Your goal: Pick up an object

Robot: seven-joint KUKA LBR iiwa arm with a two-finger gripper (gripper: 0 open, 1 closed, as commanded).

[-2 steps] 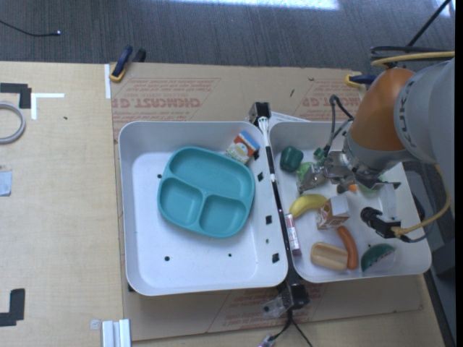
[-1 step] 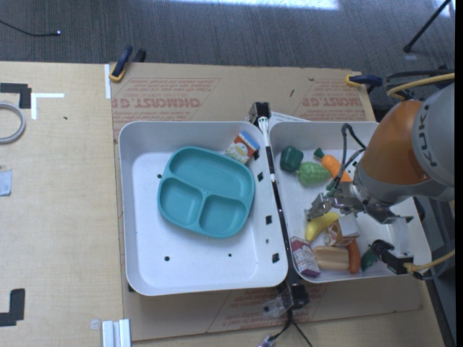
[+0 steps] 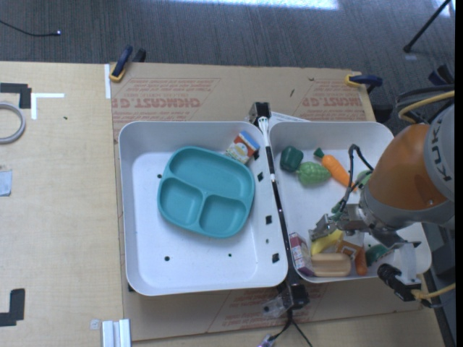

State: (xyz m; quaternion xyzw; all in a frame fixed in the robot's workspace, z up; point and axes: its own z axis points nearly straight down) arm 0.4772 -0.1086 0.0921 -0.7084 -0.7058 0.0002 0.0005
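You are at the descent stage: your pincer, whose state I cannot tell, hangs low over the yellow banana-shaped toy in the right white bin, so next confirm a pinch before lifting.

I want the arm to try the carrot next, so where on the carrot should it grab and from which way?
Judging by its pose, grip the carrot across its orange middle, coming straight down from above. It lies flat and slanted in the right bin, leafy tip toward the back, so fingers closing across its narrow width should fit. The green vegetable lies close on its left, leaving little room there.
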